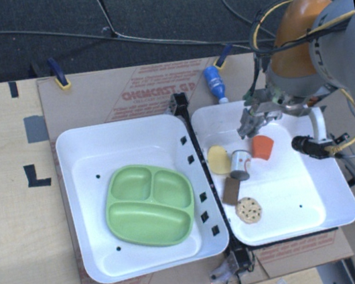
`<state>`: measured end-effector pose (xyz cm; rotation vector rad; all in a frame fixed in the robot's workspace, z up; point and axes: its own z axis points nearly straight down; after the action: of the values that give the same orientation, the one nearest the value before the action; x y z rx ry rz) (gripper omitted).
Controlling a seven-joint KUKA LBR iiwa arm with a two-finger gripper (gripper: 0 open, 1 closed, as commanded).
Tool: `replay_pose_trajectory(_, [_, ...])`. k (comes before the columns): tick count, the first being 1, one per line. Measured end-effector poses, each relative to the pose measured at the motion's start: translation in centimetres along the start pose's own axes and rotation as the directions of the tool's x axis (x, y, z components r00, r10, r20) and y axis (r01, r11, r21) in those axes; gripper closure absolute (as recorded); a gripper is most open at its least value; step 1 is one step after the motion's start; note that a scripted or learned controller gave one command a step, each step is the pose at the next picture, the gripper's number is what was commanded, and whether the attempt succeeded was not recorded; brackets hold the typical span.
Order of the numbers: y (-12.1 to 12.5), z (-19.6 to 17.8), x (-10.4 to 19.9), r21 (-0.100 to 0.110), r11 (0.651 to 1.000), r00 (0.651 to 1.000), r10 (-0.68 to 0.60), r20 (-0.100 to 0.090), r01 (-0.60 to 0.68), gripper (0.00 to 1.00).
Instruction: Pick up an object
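Cookie (249,210) nearest, below orange block (263,146). Claw (251,125) just above block, spread unclear. Approach step; next: descend, close.

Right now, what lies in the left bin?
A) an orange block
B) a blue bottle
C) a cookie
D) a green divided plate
D: the green divided plate lies alone in the left bin, while the cookie and orange block are in the right bin.

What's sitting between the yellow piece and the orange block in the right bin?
In the camera view, a small metal can lies between the yellow piece and the orange block.
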<state>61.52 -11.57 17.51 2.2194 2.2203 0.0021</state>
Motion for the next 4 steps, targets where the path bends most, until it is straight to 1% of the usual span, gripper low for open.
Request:
replay_pose_trajectory(1, [0.1, -3.0, 0.0, 0.001, 1.0, 1.0, -0.001, 0.0, 0.001, 1.0])
replay_pose_trajectory(2, [0.0, -2.9, 4.5, 0.004, 1.0, 1.0, -0.005, -0.002, 0.005, 1.0])
replay_pose_trajectory(3, [0.6, -3.7, 9.6, 0.003, 1.0, 1.0, -0.006, -0.002, 0.006, 1.0])
replay_pose_trajectory(4, [0.7, -3.0, 14.8, 0.005, 1.0, 1.0, -0.006, -0.002, 0.006, 1.0])
